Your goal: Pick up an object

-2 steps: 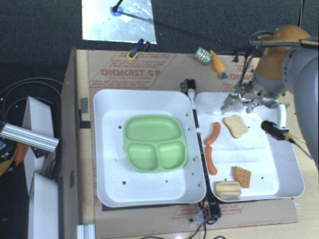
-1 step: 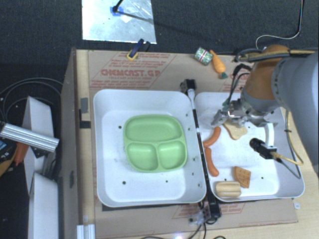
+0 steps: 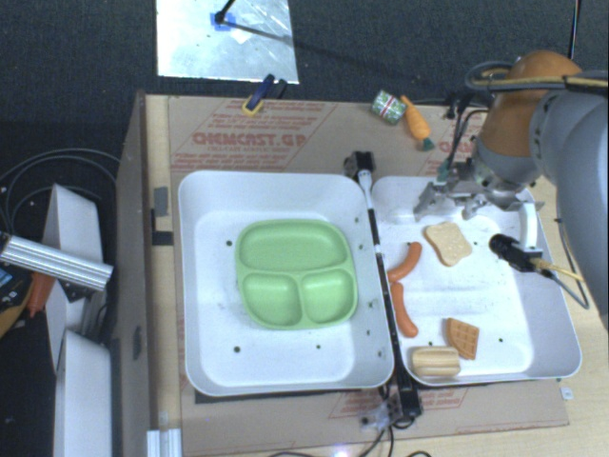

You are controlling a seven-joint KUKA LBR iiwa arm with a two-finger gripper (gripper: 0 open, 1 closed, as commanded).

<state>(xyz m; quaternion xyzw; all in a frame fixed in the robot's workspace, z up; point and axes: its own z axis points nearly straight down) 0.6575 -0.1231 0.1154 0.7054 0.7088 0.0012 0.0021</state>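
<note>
Camera view: a slice of toast [image 3: 448, 243] lies in the right bin [image 3: 552, 336] near its far edge, just below the tool [image 3: 447, 196], which hovers over that bin's far rim with nothing between its fingers; whether they are spread or closed I cannot tell. Nearer the bin's left wall lie two orange sausages [image 3: 403, 288], with a waffle [image 3: 463, 337] and a bread roll [image 3: 434, 361] toward its near edge. The left bin [image 3: 214, 350] holds a green divided tray [image 3: 295, 272].
</note>
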